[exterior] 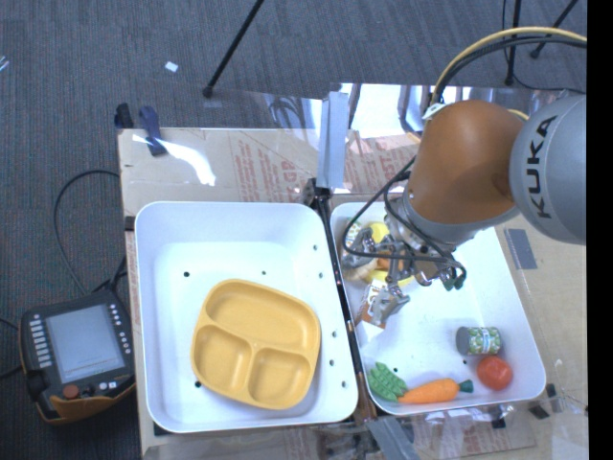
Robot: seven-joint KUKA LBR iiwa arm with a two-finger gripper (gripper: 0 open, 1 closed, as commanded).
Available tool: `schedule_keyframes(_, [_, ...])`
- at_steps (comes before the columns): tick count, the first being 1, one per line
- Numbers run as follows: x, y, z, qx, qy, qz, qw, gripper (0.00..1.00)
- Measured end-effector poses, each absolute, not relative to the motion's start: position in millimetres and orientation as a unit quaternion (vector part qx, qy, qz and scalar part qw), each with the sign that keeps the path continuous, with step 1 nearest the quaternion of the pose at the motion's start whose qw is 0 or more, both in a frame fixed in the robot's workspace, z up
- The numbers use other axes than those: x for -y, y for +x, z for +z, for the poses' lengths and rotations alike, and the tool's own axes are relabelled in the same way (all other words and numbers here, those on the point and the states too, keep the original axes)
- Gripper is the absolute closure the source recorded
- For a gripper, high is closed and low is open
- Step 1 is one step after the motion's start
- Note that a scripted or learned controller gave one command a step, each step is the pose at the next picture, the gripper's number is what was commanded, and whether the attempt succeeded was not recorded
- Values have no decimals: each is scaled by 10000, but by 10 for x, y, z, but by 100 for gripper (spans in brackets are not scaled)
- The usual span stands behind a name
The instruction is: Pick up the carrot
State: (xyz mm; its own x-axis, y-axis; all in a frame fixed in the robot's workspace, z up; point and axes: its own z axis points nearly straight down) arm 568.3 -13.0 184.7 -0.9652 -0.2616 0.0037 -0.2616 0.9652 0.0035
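One carrot (433,390) lies flat against the right bin's near wall, well below the fingers (388,300), beside a green toy (388,379); their spread I cannot tell.

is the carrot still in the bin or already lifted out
In the bin. The carrot lies flat on the right bin's floor near its front edge, beside a green item, apart from the hand.

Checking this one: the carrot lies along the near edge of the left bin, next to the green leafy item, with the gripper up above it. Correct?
Not quite. The camera view shows the carrot in the right bin, not the left. The rest holds: it lies along the near edge beside the green leafy item, with the gripper farther up.
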Motion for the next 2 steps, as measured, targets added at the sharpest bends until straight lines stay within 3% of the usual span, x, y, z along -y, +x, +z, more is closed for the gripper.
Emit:
schedule_keyframes(1, [-651,6284,2099,9871,1604,-13,-23,0])
schedule_keyframes(2, [-1513,6235,1476,9997,264,-8,7,0])
